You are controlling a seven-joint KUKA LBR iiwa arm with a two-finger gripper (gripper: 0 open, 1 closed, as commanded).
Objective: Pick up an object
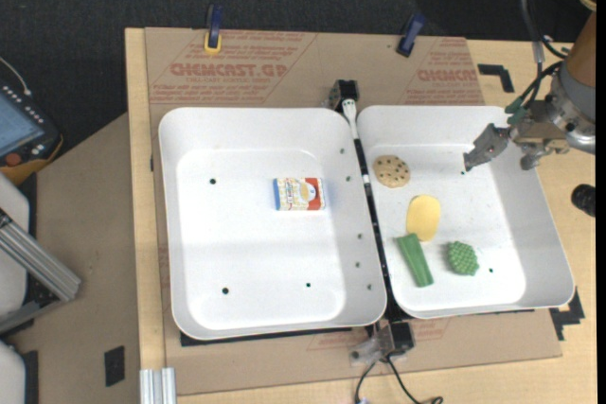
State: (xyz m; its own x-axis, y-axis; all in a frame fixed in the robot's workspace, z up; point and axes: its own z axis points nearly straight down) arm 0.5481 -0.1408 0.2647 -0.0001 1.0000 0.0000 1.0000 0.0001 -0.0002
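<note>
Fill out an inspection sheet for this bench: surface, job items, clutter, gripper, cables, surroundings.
Surface: brown board printed with red lettering, bearing the left bin and the right bin side by side.
Job's things: small box alone in the left bin; cookie, yellow piece, green stick and green knobbly piece in the right bin.
Clutter: nothing seen inside the bins beyond these.
Gripper: gripper over the right bin's far right part, holding nothing, apart from every item.
Cables: cable trailing off the near edge; more by the arm.
Surroundings: two clamps, blue clamp and dark clamp, on the board's far edge; dark floor.
</note>
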